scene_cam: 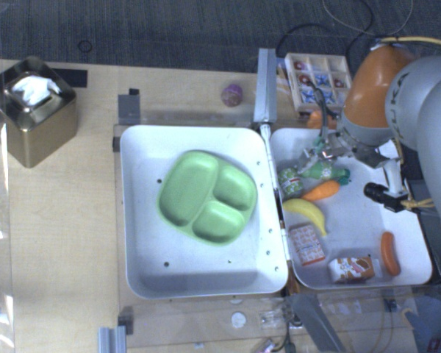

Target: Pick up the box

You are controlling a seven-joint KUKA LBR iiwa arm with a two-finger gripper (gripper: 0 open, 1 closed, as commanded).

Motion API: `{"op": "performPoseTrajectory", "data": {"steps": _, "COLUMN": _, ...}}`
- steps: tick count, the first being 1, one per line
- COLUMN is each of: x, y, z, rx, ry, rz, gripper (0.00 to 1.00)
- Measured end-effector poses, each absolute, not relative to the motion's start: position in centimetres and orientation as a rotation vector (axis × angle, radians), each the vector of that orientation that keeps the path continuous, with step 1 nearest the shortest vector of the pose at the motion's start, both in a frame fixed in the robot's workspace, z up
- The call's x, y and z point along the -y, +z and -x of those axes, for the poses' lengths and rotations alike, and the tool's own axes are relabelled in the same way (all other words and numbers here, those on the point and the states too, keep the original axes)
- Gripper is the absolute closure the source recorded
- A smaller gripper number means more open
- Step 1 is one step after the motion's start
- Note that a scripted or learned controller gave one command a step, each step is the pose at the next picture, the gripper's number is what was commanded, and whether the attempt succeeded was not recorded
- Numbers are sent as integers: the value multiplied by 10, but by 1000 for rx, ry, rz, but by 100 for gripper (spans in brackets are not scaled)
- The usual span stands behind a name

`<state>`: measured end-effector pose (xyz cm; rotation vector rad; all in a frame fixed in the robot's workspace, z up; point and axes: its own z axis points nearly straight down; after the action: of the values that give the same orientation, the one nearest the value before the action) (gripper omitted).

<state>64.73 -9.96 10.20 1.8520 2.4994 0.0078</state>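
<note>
A divided plate (208,195) lies in the left bin (140,271).

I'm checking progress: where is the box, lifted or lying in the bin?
Lying in the bin. The box rests flat on the right bin's floor below the banana, apart from the gripper.

Grey arm (426,94), orange wrist band

nothing here can be read from where i stand. the small box (307,243) and the carton (350,268) in the right bin (415,271) carry print, but it is too small and blurred.
</note>
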Motion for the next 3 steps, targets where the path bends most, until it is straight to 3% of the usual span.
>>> {"op": "performPoseTrajectory", "data": {"steps": 1, "x": 107, "y": 104, "z": -547, "rx": -2596, "ry": 4, "rz": -1750, "gripper": 0}}
{"op": "performPoseTrajectory", "data": {"steps": 2, "x": 134, "y": 89, "z": -580, "rx": -2414, "ry": 12, "rz": -1993, "gripper": 0}}
{"op": "performPoseTrajectory", "data": {"steps": 3, "x": 133, "y": 103, "z": -583, "rx": -2410, "ry": 19, "rz": -1983, "gripper": 100}}
